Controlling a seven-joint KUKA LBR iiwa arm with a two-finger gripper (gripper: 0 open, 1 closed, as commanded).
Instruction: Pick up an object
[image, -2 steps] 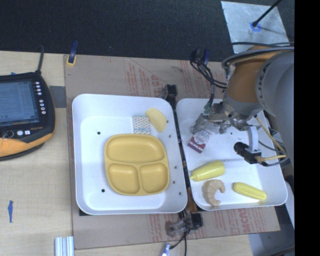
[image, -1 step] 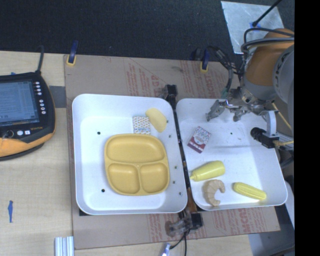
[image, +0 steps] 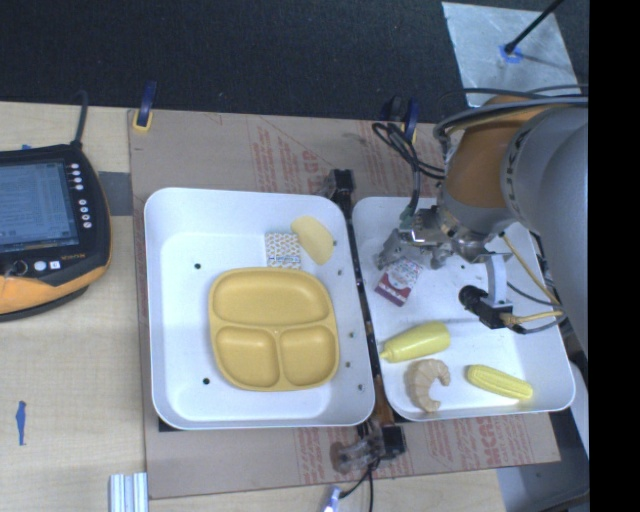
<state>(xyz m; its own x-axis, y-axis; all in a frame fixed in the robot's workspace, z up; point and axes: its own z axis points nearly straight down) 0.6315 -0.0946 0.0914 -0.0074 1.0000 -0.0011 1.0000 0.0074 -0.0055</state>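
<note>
Camera view: tool (image: 408, 250) hangs low in the right bin (image: 545, 395), just above a small red-and-white packet (image: 396, 284); whether it grips cannot be told. Toy croissant (image: 427, 383) lies nearer the front.

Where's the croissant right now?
The croissant lies near the front edge of the right bin, between the yellow bottle-shaped toy and the corn cob.
</note>
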